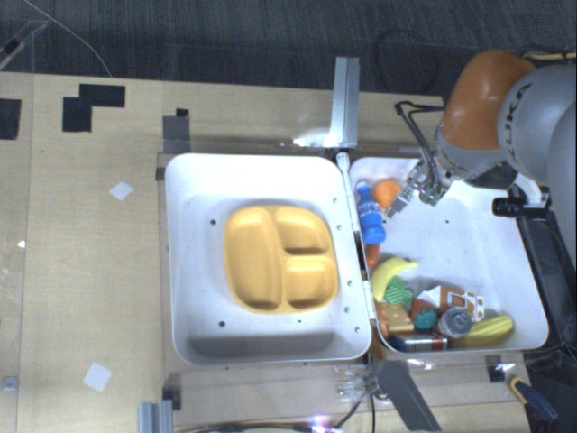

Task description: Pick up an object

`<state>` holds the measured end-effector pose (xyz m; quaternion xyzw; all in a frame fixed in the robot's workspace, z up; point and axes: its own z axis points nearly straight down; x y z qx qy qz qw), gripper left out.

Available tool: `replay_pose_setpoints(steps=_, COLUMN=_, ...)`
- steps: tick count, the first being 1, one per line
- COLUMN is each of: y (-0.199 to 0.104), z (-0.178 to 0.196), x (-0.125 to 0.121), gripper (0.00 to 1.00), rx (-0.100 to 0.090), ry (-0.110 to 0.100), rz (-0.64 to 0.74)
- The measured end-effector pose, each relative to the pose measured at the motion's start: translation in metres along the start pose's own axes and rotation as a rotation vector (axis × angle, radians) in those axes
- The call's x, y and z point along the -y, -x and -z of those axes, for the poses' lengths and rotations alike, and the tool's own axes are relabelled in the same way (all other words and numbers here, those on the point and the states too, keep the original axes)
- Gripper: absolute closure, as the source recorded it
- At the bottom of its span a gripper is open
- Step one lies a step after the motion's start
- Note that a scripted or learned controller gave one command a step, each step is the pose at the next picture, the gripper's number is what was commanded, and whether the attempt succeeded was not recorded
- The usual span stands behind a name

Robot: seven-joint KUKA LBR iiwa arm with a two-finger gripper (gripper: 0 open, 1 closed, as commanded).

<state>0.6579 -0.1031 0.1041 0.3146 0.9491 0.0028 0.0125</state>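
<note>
Gripper (416, 190) hangs low in the right bin (505, 251); its grip cannot be made out. Orange ball (387, 190) lies just beside it toward the left bin (189, 242), blue bottle (370, 216) adjacent. Left bin holds a yellow divided tray (279, 257); right bin's near end holds a banana (393, 272) and mixed clutter.

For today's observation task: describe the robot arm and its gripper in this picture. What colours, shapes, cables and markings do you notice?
The arm is bulky, with rounded light grey casings and a glossy orange band above the wrist. Dark letters run down the grey shell near the band, too blurred to read. Thin black cables loop from the wrist toward the gripper, a small, slim metallic piece with dark parts and a hint of green.
</note>
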Motion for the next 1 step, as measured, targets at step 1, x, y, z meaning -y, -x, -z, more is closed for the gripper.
replay_pose_setpoints(steps=1, y=-0.0208, z=0.0848, x=-0.0386, gripper=1.0, rx=-0.012, ry=-0.007, rz=-0.265)
